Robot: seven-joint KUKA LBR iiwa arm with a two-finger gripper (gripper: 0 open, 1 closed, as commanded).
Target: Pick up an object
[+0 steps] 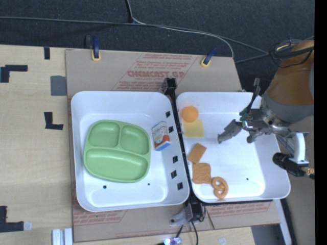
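Observation:
The right bin holds an orange ball, a yellow slice, a brown toast piece, a tan waffle piece and a pretzel, all along its left side. My gripper hangs over the middle of this bin, to the right of the yellow slice and apart from it. Its fingers are spread open with nothing between them.
The left bin holds a green divided plate and a small milk carton by the divider. Clamps pin the cardboard at the back. The arm's body stands over the right bin's far right edge.

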